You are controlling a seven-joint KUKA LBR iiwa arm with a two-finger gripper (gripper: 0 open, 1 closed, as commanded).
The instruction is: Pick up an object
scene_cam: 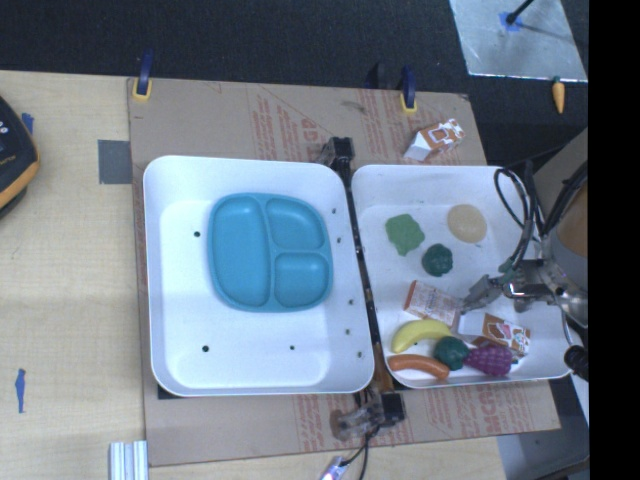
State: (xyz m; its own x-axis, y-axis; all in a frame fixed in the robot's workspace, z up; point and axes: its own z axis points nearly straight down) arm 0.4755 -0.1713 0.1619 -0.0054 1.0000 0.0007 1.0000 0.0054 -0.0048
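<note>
The gripper (490,290), fingers spread and holding nothing, hovers over the right bin (385,183) beside a snack packet (431,299), so descending and closing comes next.

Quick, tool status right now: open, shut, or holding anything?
Tool: open, holding nothing, fingers spread low over the right shallow white bin, beside the small white-and-red packet.

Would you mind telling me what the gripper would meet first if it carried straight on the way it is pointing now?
Probably the small white-and-red packet just left of the gripper, which points leftward across the right-hand white bin. Its height above the packet is unclear from this slanted view.
</note>
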